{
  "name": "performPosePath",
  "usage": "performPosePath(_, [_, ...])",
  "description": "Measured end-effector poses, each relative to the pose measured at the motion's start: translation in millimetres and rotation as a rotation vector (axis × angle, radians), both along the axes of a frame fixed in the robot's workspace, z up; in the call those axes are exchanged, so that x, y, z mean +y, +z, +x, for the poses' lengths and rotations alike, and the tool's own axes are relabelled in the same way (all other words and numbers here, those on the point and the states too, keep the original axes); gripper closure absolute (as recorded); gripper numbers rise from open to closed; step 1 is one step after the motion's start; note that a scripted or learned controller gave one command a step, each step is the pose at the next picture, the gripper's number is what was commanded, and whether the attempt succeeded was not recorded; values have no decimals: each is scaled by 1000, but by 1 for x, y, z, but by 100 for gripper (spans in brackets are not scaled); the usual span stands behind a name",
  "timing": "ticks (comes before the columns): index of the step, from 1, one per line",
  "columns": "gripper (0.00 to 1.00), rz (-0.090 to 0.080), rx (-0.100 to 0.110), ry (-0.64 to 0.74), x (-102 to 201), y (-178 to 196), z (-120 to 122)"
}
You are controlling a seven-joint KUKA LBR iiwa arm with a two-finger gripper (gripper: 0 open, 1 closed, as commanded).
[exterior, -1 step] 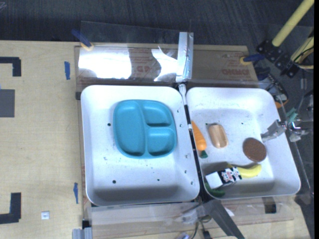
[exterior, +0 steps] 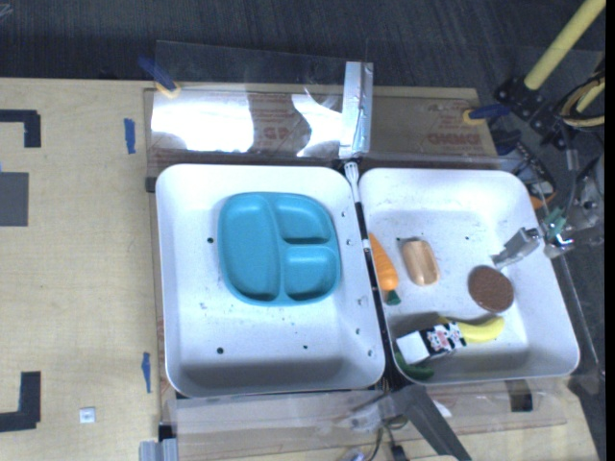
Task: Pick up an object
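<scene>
Hand (exterior: 519, 247) near round brown object (exterior: 491, 289)

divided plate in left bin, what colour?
Solid teal-blue; the divided plate lies in the left bin, seen clearly in the camera view.

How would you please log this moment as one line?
gripper: over right bin, holding nothing | brown disc: nearest | banana, carrot: untouched

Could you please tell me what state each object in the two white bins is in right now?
Blue divided plastic plate: flat in left bin, nothing on it.
Orange carrot: lying against the divider.
Tan bread roll: lying loose.
Brown round disc: lying flat.
Yellow banana: lying on its side.
Gripper: above right bin, holding nothing.
</scene>
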State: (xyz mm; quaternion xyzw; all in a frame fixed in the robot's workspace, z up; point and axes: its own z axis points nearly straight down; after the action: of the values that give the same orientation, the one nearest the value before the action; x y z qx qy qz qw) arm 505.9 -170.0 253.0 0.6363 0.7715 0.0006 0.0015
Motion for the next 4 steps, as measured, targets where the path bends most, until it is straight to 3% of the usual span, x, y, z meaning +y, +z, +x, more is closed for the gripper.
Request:
performPosePath(1, [0,4,12,-53,-8,-123,12])
performPosePath(2, [0,-2,-12,-27,-28,-161,24])
performPosePath(3, [0,9,-4,234,-46,-164,43])
performPosePath(4, [0,2,-4,-78,22,-165,-9])
